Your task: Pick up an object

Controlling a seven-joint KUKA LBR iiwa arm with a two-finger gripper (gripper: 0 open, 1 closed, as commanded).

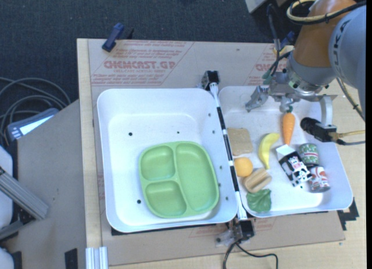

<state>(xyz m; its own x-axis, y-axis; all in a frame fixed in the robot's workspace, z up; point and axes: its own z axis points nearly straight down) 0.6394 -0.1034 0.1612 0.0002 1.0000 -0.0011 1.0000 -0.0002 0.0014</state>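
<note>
The gripper (271, 100) is hovering at upper right over the right bin (339, 175), fingers spread (nothing between them), the carrot (288, 127) lying just beside.

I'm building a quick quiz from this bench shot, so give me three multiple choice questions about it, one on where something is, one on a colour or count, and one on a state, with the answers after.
1. Where does the green divided plate lie?
A. In the left bin
B. In the right bin among the toy foods
C. On the cardboard outside both bins

2. How many compartments does the plate have?
A. Two
B. Three
C. Five

3. How does the carrot stand relative to the gripper?
A. Clamped between its fingers
B. Lying in the right bin just beside and below it, not between its fingers
C. Resting on the green plate

Answers: 1 A, the plate sits in the left bin's floor. 2 B, two small sections and one long one show. 3 B, the carrot lies on the bin floor by the banana, beside the gripper.
</note>
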